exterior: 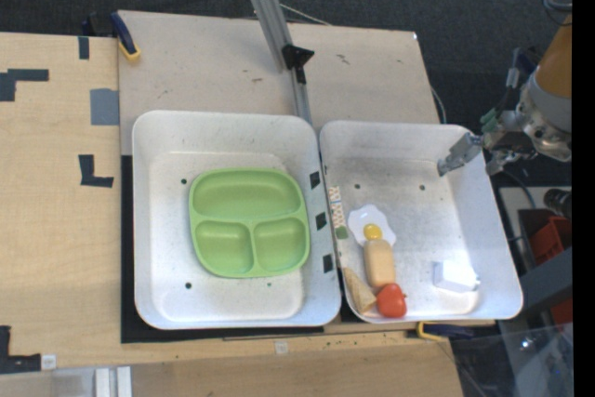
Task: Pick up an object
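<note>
I count two white bins: my left bin and my right bin. One green divided plate. One fried egg, one bread roll, one tomato, one pale wedge, one small white piece.

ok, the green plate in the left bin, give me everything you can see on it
The green plate is a light green, plastic-looking tray, squarish with rounded corners. It is split into three sections: one wide section across the far side and two smaller ones on the near side. All three sections look bare. It lies flat, right side up, near the middle of the left bin, resting on its floor, with nothing else touching it.
</note>
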Robot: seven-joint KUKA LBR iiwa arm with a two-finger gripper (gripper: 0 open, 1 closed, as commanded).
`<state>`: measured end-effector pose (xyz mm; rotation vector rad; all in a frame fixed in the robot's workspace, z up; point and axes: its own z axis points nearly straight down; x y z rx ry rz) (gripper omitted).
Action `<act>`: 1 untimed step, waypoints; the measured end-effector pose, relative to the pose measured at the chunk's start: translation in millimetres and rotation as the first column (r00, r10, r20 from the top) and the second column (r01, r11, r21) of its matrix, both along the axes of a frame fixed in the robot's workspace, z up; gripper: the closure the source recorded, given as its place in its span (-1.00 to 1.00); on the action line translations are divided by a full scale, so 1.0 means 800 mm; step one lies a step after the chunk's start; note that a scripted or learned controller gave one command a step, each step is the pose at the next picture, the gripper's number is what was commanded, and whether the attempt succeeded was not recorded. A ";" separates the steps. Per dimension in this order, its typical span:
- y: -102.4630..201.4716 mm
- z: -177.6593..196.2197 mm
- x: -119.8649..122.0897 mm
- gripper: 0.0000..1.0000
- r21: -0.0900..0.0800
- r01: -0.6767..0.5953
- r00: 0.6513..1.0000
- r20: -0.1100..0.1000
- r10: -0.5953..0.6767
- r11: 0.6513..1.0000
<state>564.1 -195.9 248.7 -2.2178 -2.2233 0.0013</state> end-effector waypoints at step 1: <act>0.000 0.000 0.000 -1.00 0.000 0.000 1.000 0.000 0.000 1.000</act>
